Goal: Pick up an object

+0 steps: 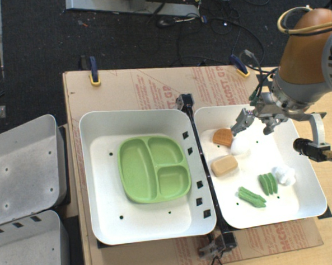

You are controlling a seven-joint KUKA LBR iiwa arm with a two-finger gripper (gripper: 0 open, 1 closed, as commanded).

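Over the right bin (310,201), the gripper (255,122) is seen with fingers spread, nothing held; below it lie an orange piece (223,137), tan bread (224,165) and green beans (252,197). A green divided plate (155,169) is held by the left bin (104,217).

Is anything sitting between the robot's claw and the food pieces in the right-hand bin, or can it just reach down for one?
Nothing visible blocks it. The gripper hangs above the right bin, close to the orange-brown piece and the white piece. Those two and the tan piece lie uncovered, though crowded together.
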